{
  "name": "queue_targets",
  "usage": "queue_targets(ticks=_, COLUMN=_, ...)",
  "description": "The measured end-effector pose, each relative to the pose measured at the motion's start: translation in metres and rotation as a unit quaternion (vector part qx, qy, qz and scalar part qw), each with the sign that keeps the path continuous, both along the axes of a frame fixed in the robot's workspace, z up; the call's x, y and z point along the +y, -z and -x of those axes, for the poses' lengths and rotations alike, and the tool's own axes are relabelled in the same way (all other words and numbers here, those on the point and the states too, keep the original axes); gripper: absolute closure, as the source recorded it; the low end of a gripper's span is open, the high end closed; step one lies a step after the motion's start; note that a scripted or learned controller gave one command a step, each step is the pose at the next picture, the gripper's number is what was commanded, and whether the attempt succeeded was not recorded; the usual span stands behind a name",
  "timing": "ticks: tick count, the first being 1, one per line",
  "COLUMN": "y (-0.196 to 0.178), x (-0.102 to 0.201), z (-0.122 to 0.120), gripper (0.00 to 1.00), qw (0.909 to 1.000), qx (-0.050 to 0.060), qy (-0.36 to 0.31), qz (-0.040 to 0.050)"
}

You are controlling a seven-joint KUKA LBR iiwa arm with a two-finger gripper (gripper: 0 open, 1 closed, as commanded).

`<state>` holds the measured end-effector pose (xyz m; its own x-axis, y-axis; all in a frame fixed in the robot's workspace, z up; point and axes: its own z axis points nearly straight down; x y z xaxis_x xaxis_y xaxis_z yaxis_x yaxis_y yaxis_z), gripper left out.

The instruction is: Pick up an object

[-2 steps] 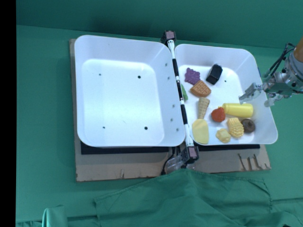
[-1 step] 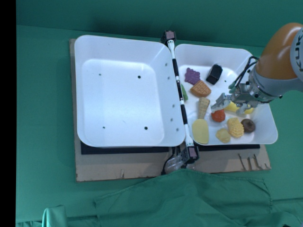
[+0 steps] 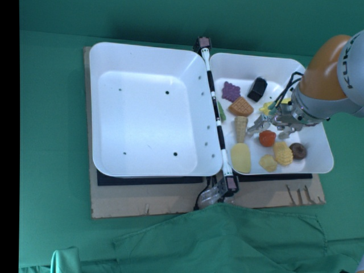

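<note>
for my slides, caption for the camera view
Arm's hand low in the right bin among toy foods, near a red piece.

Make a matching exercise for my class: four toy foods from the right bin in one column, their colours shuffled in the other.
Things:
1. grape bunch
2. waffle
3. doughnut
4. tomato

Colours:
A. red
B. dark brown
C. purple
D. orange

Pairs: 1-C, 2-D, 3-B, 4-A
</note>
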<state>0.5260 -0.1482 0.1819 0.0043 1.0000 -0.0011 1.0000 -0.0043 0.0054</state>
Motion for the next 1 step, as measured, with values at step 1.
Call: queue_targets(ticks=1, y=-0.0022, x=-0.0003, z=-0.0004, gripper=0.0, qw=1.0, qx=-0.002, qy=0.0, qz=0.0008)
